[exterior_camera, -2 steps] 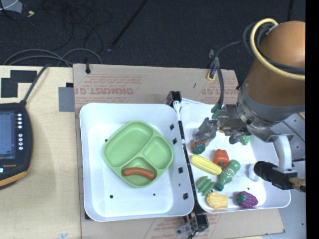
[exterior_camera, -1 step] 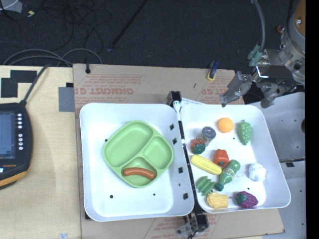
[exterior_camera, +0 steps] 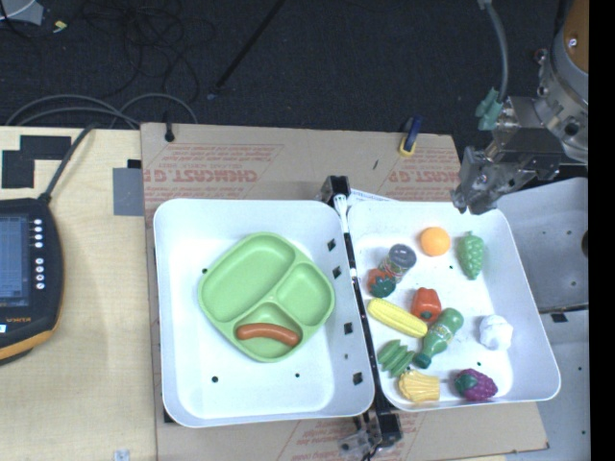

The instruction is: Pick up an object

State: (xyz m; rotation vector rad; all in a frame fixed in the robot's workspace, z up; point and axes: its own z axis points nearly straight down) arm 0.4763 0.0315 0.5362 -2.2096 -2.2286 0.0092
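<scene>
My gripper (exterior_camera: 474, 197) hangs over the far right corner of the right bin (exterior_camera: 538, 353), above and apart from the toys, with nothing seen between its fingers. Just below it lie an orange ball (exterior_camera: 434, 241) and a green grape bunch (exterior_camera: 470, 254). Further down the bin hold a small jar (exterior_camera: 398, 258), a red pepper (exterior_camera: 426, 303), a yellow banana (exterior_camera: 396, 318), a green bottle (exterior_camera: 440, 335), a white garlic bulb (exterior_camera: 495, 331), a green pod (exterior_camera: 392, 356), a corn piece (exterior_camera: 419, 386) and a purple grape bunch (exterior_camera: 476, 384).
The left bin (exterior_camera: 183, 353) holds a green divided plate (exterior_camera: 250, 281) with a red sausage (exterior_camera: 268, 333) in its front compartment. A black ridge (exterior_camera: 351, 286) separates the bins. A tablet controller (exterior_camera: 24, 272) lies at the far left of the bench.
</scene>
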